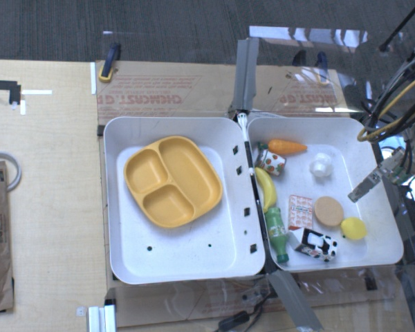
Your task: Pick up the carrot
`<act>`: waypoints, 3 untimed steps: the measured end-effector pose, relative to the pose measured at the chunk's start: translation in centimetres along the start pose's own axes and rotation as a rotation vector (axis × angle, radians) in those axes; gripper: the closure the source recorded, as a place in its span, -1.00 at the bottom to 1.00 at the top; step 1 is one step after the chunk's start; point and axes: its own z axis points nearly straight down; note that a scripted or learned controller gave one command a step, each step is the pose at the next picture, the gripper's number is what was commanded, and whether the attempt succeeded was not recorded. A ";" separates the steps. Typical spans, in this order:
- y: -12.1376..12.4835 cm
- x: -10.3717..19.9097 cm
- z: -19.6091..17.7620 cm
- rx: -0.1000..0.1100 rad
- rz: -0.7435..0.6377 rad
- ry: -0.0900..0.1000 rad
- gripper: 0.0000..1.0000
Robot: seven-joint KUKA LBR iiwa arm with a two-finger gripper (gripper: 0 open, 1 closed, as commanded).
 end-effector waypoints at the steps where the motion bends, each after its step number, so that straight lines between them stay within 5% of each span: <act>1: 3.9 -1.5 9.9 -0.010 -0.246 -0.014 -1.00; 2: 4.0 -1.6 9.3 -0.010 -0.244 -0.014 1.00; 3: 10.3 -0.7 0.0 -0.002 -0.254 -0.002 1.00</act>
